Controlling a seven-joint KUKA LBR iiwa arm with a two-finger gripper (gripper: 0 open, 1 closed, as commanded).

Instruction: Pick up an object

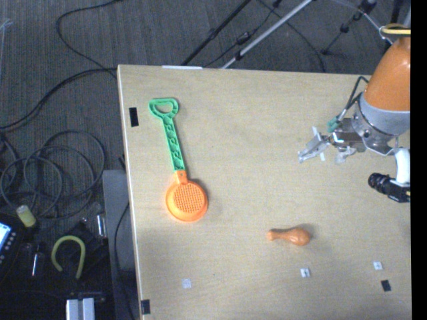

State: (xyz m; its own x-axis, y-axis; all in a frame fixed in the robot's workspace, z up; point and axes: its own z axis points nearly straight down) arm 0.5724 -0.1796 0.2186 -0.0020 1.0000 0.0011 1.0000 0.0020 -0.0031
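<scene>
Gripper hung empty at the right of the frame, above a tan surface.

The gripper (319, 149), pale metal, had its two fingers spread apart with nothing between them, on a grey wrist under an orange band. Below it, toward the lower middle, lay a small orange gourd-shaped object (291, 235), smooth, with a bulbous end and narrow neck. Well apart at centre left lay a strainer (179, 167): a round orange mesh head on a long green perforated handle ending in a loop.
</scene>
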